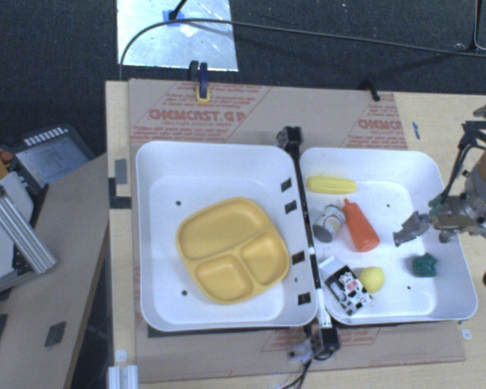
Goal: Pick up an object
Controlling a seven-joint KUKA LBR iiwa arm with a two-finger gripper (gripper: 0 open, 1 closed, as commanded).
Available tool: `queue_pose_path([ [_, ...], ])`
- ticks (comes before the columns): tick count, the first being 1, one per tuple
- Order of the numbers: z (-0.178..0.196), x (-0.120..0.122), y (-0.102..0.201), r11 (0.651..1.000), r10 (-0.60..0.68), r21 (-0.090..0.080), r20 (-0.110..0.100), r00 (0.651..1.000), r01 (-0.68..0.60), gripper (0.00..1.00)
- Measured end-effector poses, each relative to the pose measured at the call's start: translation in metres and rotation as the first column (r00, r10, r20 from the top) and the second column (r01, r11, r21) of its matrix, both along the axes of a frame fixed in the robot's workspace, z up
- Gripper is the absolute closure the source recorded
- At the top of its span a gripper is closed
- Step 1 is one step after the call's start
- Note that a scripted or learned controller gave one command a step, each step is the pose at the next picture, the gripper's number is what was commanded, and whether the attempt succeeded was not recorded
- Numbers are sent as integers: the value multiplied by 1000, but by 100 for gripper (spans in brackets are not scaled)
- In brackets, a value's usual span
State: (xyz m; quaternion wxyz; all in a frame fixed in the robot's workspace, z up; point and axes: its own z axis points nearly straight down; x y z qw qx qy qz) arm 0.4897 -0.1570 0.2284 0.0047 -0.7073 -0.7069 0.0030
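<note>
The right bin point(389, 168) holds a yellow corn-like piece point(331, 185), an orange bottle point(360, 225), a small grey can point(330, 221), a yellow lemon-like ball point(373, 279), a black-and-white item point(348, 288) and a small dark green object point(424, 264). My gripper point(425, 225) hangs over the right part of this bin, right of the orange bottle and just above the green object in the picture. Nothing is visibly held by it.
The left bin point(158, 177) carries a yellow three-part plate point(231, 250). A black divider with clips point(301, 217) runs between the bins. Cardboard point(227, 112) lies under both, and a grey bench with equipment point(40, 177) stands at the left.
</note>
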Motion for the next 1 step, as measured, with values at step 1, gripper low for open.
queue_pose_path([
  [1, 6, 3, 0, 1000, 4, -3, 13, 1000, -4, 0],
])
